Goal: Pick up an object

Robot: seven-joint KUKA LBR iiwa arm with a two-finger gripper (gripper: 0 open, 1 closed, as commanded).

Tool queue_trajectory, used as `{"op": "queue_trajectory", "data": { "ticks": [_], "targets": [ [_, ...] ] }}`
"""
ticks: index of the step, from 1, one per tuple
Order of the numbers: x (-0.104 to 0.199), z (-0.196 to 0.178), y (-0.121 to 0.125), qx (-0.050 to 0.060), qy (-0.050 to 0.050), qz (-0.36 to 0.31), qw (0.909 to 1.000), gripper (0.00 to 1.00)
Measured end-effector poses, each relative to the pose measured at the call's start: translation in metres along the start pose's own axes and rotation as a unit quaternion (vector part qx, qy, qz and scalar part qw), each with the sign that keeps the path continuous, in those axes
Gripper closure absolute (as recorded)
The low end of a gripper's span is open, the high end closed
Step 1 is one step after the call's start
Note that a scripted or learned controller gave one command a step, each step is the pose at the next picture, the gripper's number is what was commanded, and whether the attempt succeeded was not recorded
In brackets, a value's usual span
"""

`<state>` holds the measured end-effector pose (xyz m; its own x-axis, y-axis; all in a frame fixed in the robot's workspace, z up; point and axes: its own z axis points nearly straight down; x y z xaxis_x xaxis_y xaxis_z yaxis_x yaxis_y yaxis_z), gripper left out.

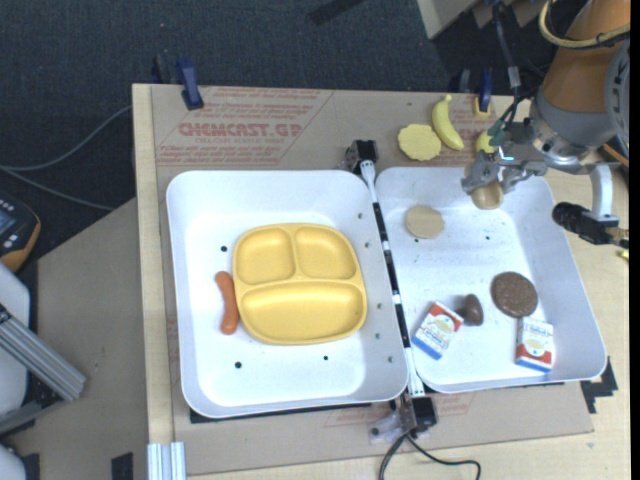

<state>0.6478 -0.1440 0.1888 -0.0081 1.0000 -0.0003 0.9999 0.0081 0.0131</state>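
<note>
Bright, even overhead light; the white bins (300,393) glare slightly, shadows stay soft, and the focus is mildly soft throughout.

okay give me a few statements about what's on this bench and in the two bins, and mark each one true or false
1. The yellow divided tray lies in the left bin. True.
2. The hot dog lies inside the tray. False: it lies beside the tray's left edge.
3. The banana lies in the right bin. False: it lies on the bench behind that bin.
4. Two small cartons lie in the right bin. True.
5. The gripper is over the right bin's far edge. True.
</note>
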Motion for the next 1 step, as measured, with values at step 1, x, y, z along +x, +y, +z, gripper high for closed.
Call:
{"op": "queue_trajectory", "data": {
  "ticks": [1],
  "targets": [
    [0.0902, -0.0242, -0.0395, 0.007, 0.003, 0.0, 1.0, 1.0]
  ]
}}
